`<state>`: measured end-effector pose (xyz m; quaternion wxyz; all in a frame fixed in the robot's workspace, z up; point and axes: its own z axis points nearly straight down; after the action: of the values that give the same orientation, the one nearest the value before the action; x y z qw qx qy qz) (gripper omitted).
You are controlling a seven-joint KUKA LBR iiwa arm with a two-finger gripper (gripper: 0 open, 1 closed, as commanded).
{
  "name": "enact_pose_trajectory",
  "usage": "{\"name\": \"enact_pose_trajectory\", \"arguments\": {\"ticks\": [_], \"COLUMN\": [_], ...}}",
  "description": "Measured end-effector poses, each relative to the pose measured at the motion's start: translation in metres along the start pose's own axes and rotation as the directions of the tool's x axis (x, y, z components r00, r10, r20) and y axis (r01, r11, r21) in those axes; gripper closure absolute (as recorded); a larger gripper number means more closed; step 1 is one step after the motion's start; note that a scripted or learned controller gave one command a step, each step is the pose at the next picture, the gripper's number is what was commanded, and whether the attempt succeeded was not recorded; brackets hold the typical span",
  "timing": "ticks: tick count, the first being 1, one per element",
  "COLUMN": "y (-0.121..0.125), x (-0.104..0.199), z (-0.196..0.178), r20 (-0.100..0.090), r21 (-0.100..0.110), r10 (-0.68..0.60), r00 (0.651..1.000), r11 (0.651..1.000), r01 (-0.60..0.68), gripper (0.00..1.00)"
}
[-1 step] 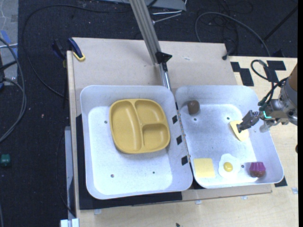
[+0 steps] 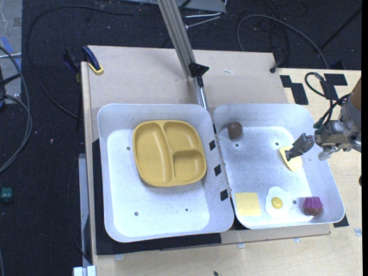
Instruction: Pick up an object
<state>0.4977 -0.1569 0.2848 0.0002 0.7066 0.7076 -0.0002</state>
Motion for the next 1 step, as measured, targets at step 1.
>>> {"name": "enact_pose_trajectory", "arguments": {"ticks": [1], "y": [0.0085], "x": [-0.0047], "z": [0.0547], "r20": [-0.001], "r21": [0.005], "r10": [0.002], "r00": [1.000], "r11": [1.000], "r01": [-0.002], "gripper": [0.00]}}
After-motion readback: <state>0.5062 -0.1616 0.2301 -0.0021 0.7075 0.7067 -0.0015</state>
